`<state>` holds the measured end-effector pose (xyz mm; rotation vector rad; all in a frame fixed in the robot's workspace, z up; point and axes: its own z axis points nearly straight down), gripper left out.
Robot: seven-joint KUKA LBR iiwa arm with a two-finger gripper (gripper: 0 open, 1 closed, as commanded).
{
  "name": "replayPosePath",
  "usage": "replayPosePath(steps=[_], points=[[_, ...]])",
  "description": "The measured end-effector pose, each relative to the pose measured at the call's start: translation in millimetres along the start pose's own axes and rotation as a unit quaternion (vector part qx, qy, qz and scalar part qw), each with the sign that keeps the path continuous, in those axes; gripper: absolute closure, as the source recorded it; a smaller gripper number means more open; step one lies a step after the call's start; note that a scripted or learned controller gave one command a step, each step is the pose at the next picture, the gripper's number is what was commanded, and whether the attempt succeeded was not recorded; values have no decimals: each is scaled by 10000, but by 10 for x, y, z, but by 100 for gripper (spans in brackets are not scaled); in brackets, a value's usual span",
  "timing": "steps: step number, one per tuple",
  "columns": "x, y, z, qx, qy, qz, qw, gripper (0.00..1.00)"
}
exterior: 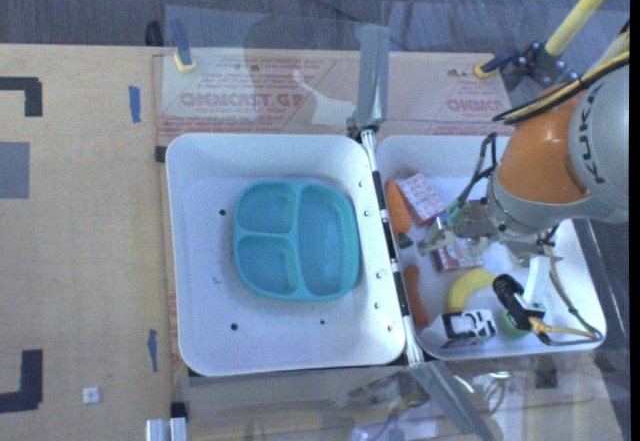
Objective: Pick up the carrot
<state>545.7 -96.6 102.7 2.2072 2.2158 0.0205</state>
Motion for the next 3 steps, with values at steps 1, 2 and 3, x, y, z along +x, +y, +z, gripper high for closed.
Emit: replayPosePath(steps=[1, 2, 3], points=[[682, -591, -826, 96, 2, 385, 9992, 0], [644, -583, -923, 84, 2, 431, 9990, 100], [435, -646, -834, 104, -5, 1383, 9903, 100]])
